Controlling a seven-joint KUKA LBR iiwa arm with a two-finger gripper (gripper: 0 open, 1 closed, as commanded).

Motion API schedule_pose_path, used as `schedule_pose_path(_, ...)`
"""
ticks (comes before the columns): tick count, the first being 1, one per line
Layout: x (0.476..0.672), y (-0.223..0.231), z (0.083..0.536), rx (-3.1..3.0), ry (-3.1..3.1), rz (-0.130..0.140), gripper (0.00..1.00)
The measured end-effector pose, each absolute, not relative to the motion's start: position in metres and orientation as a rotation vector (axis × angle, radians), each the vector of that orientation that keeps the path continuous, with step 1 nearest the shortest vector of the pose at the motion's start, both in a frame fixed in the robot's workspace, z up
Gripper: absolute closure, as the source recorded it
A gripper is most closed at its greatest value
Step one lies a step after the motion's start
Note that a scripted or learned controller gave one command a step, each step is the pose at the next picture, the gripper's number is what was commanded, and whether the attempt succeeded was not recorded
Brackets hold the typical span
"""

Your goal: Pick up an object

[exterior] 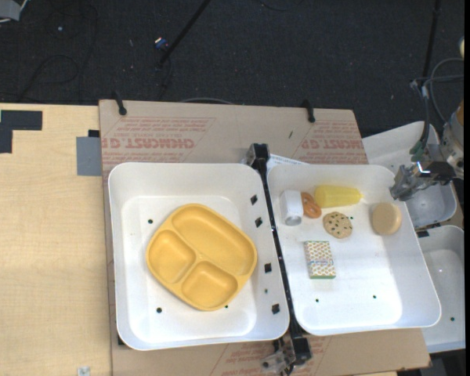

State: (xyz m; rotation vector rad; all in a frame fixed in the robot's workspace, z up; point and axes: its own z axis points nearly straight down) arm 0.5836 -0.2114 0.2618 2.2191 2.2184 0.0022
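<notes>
Camera view: the jaws are seen at the right bin's (423,288) far right rim, their state not discernible. Just beside them, inside that bin, a tan round object (386,218) is lying ungripped.

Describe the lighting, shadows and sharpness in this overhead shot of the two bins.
Camera view: even, diffuse light; the white bins look bright without harsh glare. The yellow divided plate casts a soft shadow on its lower edge. The floor at top is dark. Small items like the cookie are slightly soft; the hand at the right edge is blurry.
</notes>
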Motion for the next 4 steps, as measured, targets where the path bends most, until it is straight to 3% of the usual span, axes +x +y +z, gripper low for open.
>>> schedule_pose_path(1,0.561,-0.167,0.259,2.22,2.229,-0.002,1.0)
schedule_pose_path(3,0.542,-0.067,0.255,2.221,2.229,-0.003,1.0)
schedule_pose_path(4,0.519,-0.018,0.252,2.221,2.23,-0.005,1.0)
